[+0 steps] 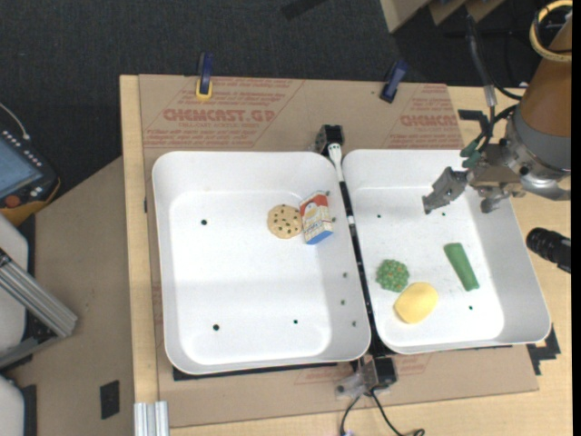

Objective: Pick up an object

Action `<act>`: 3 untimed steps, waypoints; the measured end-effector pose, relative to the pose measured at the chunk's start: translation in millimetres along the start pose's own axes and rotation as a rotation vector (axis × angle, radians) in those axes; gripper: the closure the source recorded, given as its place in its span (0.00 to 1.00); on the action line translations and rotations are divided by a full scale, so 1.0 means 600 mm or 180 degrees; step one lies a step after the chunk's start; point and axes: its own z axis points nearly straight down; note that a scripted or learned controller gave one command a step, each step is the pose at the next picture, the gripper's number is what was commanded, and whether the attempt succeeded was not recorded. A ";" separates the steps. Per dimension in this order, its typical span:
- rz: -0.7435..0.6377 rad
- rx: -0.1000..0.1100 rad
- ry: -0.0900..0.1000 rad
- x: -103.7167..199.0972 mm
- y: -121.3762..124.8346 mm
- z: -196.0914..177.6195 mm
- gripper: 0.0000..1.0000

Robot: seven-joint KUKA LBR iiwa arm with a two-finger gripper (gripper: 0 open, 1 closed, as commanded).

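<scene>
Over the right bin (517,243), toward its far edge, the gripper (465,192) hangs from the grey arm (545,125) that reaches in from the table's right edge. Its 2 fingers (442,192) are spread apart with nothing between them. In the near half of that bin lie 3 things: a green stick (461,266) angled toward the right wall, a green broccoli-like piece (392,274) close to the left wall, and a yellow lemon (416,302) just beside it on the near side, almost touching. In the left bin (182,243), toward its far right corner, a round cookie (284,221) lies next to a small red, white and blue carton (316,218). Both bins sit on a brown board (272,107) with 2 blue clamps (205,74) at its far edge.
</scene>
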 end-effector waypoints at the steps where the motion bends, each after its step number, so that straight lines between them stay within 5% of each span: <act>1: -0.0002 -0.0008 -0.0002 0.000 0.001 -0.018 1.00; 2: 0.0023 0.0057 0.0008 -0.061 -0.103 0.217 1.00; 3: 0.0024 -0.0002 -0.0018 -0.199 -0.095 0.243 1.00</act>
